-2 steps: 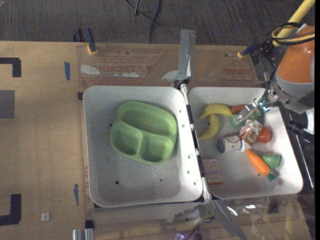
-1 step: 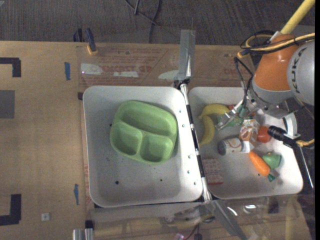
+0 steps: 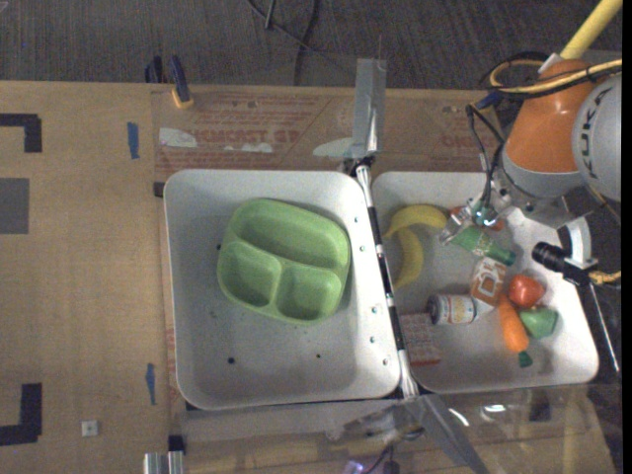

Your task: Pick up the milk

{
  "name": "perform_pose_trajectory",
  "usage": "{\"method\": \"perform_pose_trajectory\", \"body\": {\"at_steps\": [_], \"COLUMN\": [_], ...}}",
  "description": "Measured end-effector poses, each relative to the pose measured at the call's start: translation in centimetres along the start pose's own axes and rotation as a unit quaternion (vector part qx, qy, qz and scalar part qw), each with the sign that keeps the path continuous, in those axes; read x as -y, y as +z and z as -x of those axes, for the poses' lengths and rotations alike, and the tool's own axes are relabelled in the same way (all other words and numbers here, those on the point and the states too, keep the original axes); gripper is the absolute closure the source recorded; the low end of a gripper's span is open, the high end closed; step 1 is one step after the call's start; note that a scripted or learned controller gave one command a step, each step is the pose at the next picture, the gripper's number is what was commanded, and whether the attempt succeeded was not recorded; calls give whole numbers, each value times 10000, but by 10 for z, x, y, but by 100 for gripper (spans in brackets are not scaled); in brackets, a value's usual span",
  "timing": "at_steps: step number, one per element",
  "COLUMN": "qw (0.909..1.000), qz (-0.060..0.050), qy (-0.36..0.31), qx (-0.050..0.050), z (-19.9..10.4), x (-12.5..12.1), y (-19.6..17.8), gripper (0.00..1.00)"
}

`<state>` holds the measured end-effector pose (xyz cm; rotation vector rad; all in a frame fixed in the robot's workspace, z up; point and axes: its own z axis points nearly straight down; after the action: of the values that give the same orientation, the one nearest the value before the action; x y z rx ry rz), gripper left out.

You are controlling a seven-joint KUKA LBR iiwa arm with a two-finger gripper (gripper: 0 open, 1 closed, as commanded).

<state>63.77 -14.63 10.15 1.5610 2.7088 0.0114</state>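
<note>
white right bin [image 3: 568, 363] holds the milk carton [image 3: 488, 282], lying tilted between a small can [image 3: 453, 310] and a red pepper [image 3: 525, 290]. the gripper [image 3: 481, 212] hangs above a green packet [image 3: 484, 246], just beside the banana [image 3: 412, 238]; its fingers i cannot tell. green divided tray [image 3: 284, 260] sits in the left bin [image 3: 197, 363]

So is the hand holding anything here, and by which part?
Cannot be told: the hand sits low over the right bin by a green-topped item, its grip hidden.

The arm's grey housing [image 3: 604, 136] bore the letters "KU"; red print on the surface's cardboard [image 3: 237, 134] was too blurred to read.
</note>
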Motion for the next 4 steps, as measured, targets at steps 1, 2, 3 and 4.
{"method": "perform_pose_trajectory", "body": {"at_steps": [1, 2, 3, 4], "qw": [9948, 9966, 9963, 9859], "qz": [-51, -41, -86, -76], "qy": [1014, -825, -847, 1674], "qx": [-14, -29, -141, -39], "z": [44, 65, 58, 20], "x": [-2, 31, 31, 38], "y": [-54, 6, 7, 4], "gripper": [100, 100, 0, 0]}}
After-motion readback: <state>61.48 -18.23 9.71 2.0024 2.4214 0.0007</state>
